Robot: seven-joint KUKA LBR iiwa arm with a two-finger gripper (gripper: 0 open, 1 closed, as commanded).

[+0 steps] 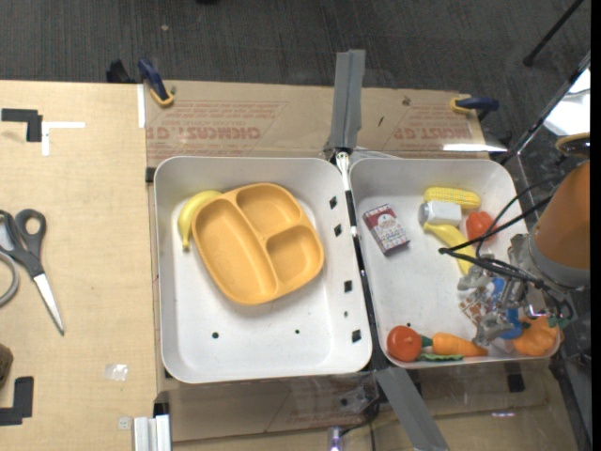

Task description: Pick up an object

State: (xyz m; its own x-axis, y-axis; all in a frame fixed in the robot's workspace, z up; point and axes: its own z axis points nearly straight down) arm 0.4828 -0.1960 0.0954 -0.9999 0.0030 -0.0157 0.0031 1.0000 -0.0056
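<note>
Low in right bin (pixel 413 172), tool (pixel 496 310), carrot (pixel 453 346) just beside

The arm (pixel 571 222) comes in from the right edge of the camera view, where its orange band shows as a broad rounded shape with a grey ring beneath it. Black cables run from that ring toward the left. Below the ring the wrist leads down to the gripper (pixel 498 306), a tangle of metal parts pointing downward and a little to the left, low in the view.
</note>
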